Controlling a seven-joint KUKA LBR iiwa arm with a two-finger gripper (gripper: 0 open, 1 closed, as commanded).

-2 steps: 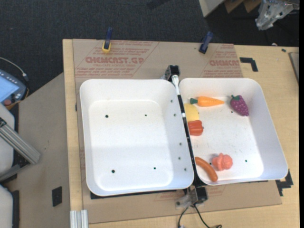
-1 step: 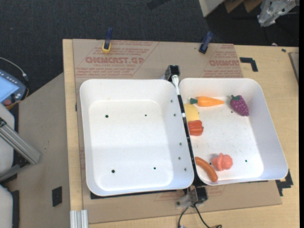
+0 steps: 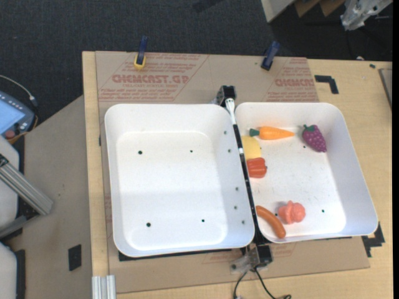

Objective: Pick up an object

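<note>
Six candidate objects: all lie in the right bin (image 3: 349, 167), well apart from the pincer (image 3: 365, 5), which sits beyond the bench's far right corner.
Pincer state: how far open it is cannot be told at this range; no object is seen in it.
Step in hand: approach, judged not yet begun; a target must be chosen first.
Purple grapes (image 3: 315, 137): closest object to the pincer, lying apart from the others with bare floor around them. Judged the best first target.
Carrot (image 3: 272, 132): next beyond the grapes, lying crosswise. Close across its narrow body, not along its length.
Yellow piece (image 3: 250, 147) and red pepper (image 3: 256, 167): farther from the pincer, touching each other and pressed against the wall shared with the left bin (image 3: 168, 173). Avoid; the wall probably blocks one side of the grasp.
Pink object (image 3: 292, 212) and sausage (image 3: 270, 222): farthest from the pincer, just beside each other near the front rim. Avoid; crowding may cause a nudge or a double pick.
Descent: come straight down over the middle of the chosen object.
Lift: rise vertically until clear of the bin rim.
Check: confirm the object is seen in the pincer before counting the pick as done.
</note>
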